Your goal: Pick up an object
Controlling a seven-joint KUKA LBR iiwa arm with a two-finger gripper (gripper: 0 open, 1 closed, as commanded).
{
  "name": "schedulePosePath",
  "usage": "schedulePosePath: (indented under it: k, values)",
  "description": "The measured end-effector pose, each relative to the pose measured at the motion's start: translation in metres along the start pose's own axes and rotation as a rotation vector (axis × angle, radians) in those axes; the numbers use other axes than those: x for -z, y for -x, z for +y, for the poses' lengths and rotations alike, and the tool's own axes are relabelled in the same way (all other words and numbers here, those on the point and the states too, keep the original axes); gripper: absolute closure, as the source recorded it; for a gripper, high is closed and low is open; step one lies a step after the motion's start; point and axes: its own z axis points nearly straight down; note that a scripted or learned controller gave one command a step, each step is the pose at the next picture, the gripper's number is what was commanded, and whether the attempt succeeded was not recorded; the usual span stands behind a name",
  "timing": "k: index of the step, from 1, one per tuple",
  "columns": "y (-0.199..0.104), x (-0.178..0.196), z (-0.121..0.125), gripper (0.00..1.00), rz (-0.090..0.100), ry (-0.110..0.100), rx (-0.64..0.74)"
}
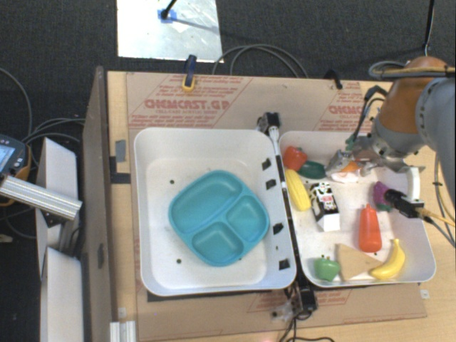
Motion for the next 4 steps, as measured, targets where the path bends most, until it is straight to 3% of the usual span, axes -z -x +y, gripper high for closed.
schedulePosePath:
  k: [1, 2, 3, 4]
  values:
    - [0.023, -0.008, -0.047, 0.00, 0.008, -0.005, -0.005]
    - [-0.010, -0.007, 0.004, 0.00, 0.001, 0.000, 0.000]
    - [0.026, -0.008, -0.069, 0.00, 0.010, -0.008, -0.006]
    - [-0.002, 0.012, 0.017, 0.00, 0.000, 0.003, 0.003]
